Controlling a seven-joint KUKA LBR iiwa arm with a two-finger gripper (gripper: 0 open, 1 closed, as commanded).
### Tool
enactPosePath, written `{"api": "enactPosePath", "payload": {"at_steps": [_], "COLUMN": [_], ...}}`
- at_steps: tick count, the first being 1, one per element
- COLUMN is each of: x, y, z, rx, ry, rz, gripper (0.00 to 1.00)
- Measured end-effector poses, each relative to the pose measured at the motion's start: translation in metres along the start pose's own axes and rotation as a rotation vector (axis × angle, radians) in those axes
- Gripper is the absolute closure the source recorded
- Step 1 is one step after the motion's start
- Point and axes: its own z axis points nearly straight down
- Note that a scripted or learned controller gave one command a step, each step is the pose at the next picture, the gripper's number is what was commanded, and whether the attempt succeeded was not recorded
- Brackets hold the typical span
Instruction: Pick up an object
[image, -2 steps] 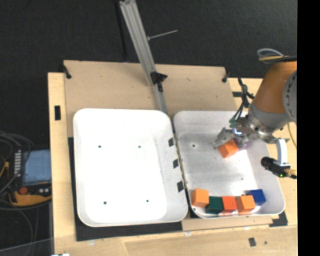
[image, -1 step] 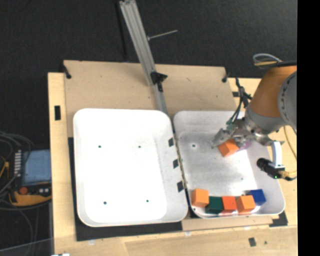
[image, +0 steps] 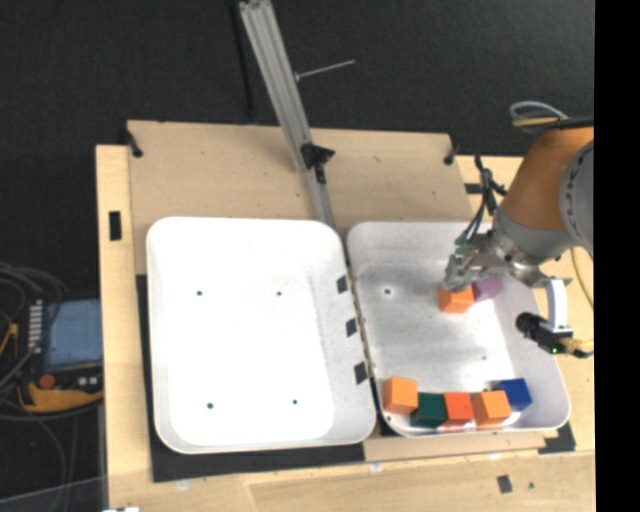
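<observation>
Reaching in from the right, the gripper (image: 462, 275) sits directly over an orange block (image: 456, 299) in the right bin (image: 420, 240); finger spacing and any grasp cannot be told. A purple block (image: 488, 288) touches the orange one. Along the near wall lie orange, green (image: 431, 408) and blue (image: 515, 392) blocks, well apart from the gripper.

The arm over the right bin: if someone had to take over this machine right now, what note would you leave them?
Gripper: low over the right bin, directly above an orange block; a purple block sits beside that one. I cannot tell whether anything is gripped.
Other blocks: a row along the bin's near edge, orange, green, orange, orange, blue.
Done: arm has reached a block.
Left: confirm the grip, then lift.
</observation>
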Motion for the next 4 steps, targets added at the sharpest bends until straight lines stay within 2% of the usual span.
{"api": "enactPosePath", "payload": {"at_steps": [1,2,3,4], "x": [0.0,-0.001,0.046,0.104], "y": [-0.007,-0.005,-0.023,-0.038], "z": [-0.053,-0.077,-0.092,-0.089], "rx": [0.02,0.022,0.024,0.026], "ry": [0.009,0.009,0.012,0.011], "rz": [-0.002,-0.007,-0.014,-0.014], "gripper": [1.0,1.0,1.0,1.0]}}
